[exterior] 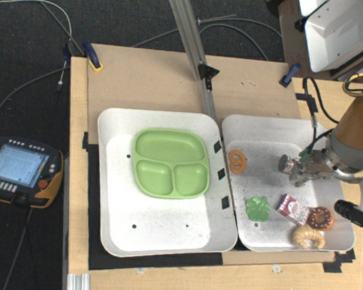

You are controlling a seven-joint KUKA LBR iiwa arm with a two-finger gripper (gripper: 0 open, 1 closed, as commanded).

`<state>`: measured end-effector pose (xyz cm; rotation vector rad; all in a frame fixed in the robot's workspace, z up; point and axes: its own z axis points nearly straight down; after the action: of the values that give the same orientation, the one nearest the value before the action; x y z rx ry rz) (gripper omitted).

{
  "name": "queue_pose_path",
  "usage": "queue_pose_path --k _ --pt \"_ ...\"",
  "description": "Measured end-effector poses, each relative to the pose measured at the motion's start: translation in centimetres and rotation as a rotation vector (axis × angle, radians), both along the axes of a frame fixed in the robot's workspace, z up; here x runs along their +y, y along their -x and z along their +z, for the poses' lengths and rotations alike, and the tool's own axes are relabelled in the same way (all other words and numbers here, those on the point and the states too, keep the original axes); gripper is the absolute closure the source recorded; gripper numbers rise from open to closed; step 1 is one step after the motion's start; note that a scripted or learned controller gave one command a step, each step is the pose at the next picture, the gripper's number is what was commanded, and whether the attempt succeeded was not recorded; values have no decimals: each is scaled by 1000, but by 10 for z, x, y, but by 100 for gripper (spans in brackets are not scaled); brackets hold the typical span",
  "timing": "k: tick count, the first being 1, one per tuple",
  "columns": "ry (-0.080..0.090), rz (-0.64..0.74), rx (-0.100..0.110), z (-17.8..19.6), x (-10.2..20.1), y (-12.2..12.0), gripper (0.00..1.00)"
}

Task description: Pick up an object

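Note:
The right bin (262,137) holds an orange pretzel (237,161), a green leafy toy (258,208), a pink and white packet (291,209), a chocolate sprinkled donut (319,218) and a tan pastry (308,237). My gripper (292,168) hangs low over the bin's right half, above and slightly right of the packet and well right of the pretzel. I see nothing held between its fingers. The arm with its orange band (359,131) enters from the right.
The left bin (114,186) carries a green three-compartment plate (171,163). A metal pole (194,38) slants across the back of the bench. Blue clamps (92,56) sit at the bench's back corners. A teach pendant (20,171) lies on the floor left.

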<state>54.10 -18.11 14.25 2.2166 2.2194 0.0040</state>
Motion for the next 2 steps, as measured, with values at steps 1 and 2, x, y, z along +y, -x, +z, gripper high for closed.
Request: queue_pose_path --k 1,2 --pt "1 0 -2 56 -10 -6 100" --pt "1 1 -2 107 -10 -8 100"
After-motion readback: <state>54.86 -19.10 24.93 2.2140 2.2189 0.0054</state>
